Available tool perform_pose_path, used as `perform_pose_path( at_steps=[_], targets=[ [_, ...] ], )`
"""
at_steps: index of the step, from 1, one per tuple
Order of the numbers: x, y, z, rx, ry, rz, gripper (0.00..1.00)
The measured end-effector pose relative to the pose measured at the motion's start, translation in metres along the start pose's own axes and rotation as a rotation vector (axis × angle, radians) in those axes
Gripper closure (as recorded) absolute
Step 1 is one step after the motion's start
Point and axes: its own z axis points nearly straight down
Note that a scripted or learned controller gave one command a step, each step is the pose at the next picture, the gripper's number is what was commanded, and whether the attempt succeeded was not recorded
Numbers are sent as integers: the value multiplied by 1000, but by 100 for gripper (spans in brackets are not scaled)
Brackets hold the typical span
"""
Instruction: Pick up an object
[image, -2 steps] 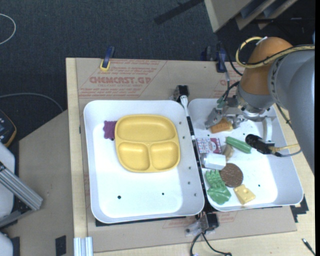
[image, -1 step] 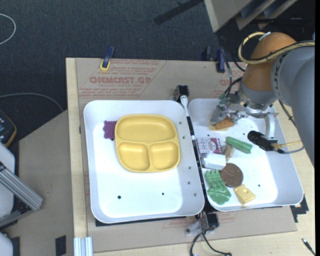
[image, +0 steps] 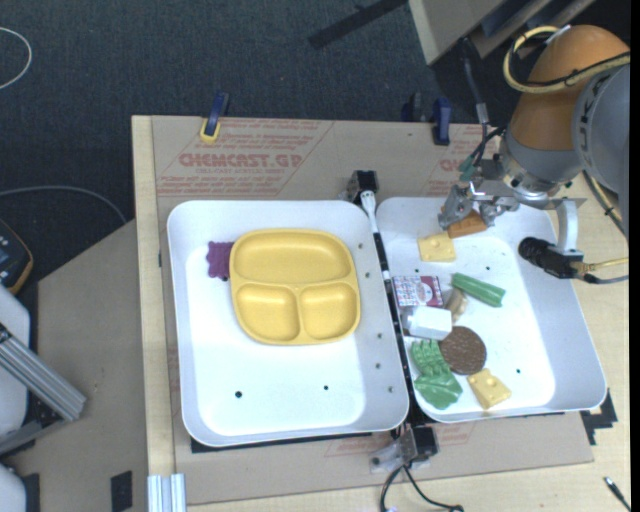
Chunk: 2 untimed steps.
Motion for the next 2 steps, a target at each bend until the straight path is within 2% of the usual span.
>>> perform_pose_path(
  at_steps=[1,2],
  targets=[
    [0,2,-55,-1,0,-2,100],
    [11,-48,-67,10,3,0,100]
  ],
)
